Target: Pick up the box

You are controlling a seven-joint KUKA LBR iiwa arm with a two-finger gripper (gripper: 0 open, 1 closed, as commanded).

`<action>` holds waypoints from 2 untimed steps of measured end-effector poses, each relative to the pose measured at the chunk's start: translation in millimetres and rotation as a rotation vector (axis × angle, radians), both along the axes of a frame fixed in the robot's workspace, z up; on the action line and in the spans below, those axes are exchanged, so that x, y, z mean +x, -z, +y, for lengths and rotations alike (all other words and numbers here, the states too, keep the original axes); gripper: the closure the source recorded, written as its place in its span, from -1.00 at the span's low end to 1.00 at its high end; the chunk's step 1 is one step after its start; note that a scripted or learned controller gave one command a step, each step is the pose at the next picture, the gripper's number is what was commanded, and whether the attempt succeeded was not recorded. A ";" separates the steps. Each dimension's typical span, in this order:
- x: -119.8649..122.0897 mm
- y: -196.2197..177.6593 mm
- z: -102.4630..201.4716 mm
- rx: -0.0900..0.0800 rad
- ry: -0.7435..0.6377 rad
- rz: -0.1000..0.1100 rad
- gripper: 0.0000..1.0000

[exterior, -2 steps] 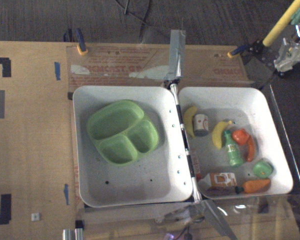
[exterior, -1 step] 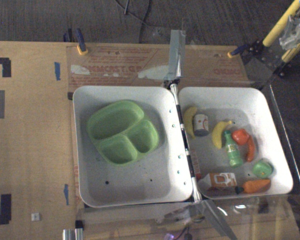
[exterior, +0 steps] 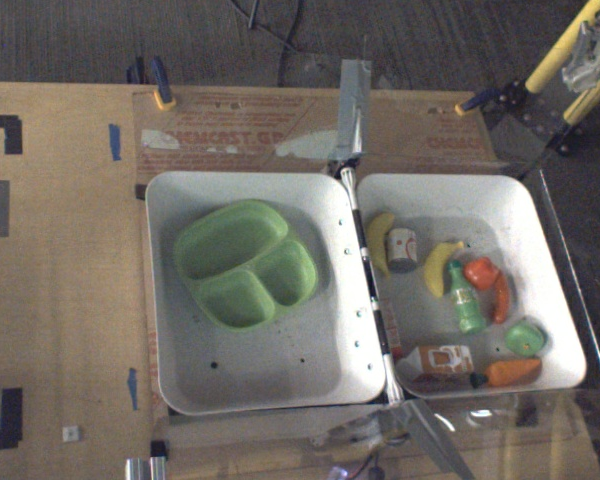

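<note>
Two white bins are seen side by side on the bench, the left bin (exterior: pixel 158 268) and the right bin (exterior: pixel 552 258) meeting along a shared middle edge.

Left bin: one green divided plate (exterior: pixel 238 264) is seated flat, toward the far left corner. Three compartments are counted.

Right bin: the box (exterior: pixel 440 359), orange-brown with a white panel, is found lying on its side along the near edge, close to the near left corner. A carrot (exterior: pixel 510 372) is noted just beside it, toward the near right corner; contact between the two cannot be judged. A green round item (exterior: pixel 525 339) is placed above the carrot, near the right edge. A green bottle (exterior: pixel 466 303) is laid at the middle, with a red item (exterior: pixel 480 271) at its far end and a red-orange elongated piece (exterior: pixel 501 298) just beside it on the right. A yellow banana (exterior: pixel 439 266) is recorded left of the bottle. A small white can (exterior: pixel 402 249) is set between that banana and a second banana (exterior: pixel 379 241), which rests against the left wall.

End effector: its state cannot be told from this view.

Bench: a clamp (exterior: pixel 161 83) is fixed at the far edge.
</note>
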State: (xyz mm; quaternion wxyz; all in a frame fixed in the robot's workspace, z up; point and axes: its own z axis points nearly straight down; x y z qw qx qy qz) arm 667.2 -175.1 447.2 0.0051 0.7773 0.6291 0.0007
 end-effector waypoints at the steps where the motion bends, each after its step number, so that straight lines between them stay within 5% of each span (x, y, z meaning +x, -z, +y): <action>1: 1.5 -11.3 2.4 -0.004 -0.005 -0.004 1.00; 2: 2.9 -22.6 4.5 -0.008 -0.009 -0.009 1.00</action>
